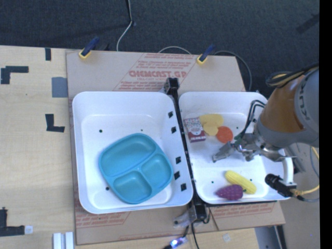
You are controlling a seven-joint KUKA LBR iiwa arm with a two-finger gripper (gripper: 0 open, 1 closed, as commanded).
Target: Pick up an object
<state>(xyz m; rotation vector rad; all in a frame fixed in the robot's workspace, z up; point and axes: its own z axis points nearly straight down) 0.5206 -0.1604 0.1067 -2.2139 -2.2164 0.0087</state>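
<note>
Tray (pixel 136 167) in L bin (pixel 83 108); corn (pixel 240 181) in R bin (pixel 207 100)

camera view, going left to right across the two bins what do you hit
blue divided plate → small red carton → gripper → yellow corn

left bin (pixel 83 113): blue divided plate (pixel 135 167) | cardboard sheet (pixel 155 74): two clamps, yellow-blue (pixel 88 47), (pixel 205 53)

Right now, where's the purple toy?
In the camera view, the purple toy lies in the right bin, near its front wall, touching the yellow corn just behind it.
</note>
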